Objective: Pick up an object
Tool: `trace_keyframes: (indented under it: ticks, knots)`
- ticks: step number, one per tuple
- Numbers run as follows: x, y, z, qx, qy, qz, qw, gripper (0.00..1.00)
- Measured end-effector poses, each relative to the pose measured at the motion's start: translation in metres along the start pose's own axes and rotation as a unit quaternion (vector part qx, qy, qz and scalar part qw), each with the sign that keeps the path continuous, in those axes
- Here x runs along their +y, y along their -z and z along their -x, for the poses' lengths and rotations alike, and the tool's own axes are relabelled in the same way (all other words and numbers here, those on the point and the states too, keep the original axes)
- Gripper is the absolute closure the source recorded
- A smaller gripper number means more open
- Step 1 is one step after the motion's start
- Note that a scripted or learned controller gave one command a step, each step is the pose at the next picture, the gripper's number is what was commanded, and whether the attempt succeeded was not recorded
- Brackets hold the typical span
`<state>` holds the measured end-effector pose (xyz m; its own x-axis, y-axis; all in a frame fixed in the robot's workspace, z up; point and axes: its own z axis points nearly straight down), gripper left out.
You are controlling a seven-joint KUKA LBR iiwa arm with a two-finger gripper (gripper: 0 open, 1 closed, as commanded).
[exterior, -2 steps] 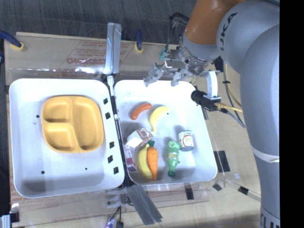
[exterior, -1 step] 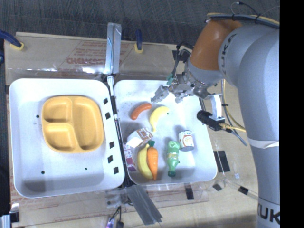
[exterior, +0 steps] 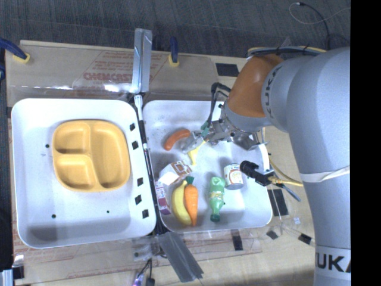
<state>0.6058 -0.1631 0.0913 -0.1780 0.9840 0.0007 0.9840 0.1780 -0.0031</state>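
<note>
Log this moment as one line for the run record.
arm: over right bin | pincer: low beside sausage | held: nothing seen | nearby: carrot, banana, green bottle | left bin: yellow tray

The grey arm point(exterior: 315, 136) enters from the right and bends down over the bench, its orange band point(exterior: 250, 91) just above the wrist. The gripper point(exterior: 199, 140) points left and downward, low over the right-hand side of the bench.

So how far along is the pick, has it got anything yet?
Nothing is lifted yet. The end effector is down in the right bin, close beside the sausage. The banana, carrot, green bottle and can lie loose. Grasping and lifting remain.
</note>
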Motion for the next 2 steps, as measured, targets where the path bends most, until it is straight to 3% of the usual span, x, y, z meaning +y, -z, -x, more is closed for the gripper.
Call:
trace_keyframes:
  ticks: [1, 2]
  knots:
    - [0.000, 0.010, 0.000, -0.001, 0.003, -0.001, 1.0000, 1.00]
    - [-0.008, 0.103, -0.052, -0.001, -0.001, 0.001, 1.0000, 1.00]
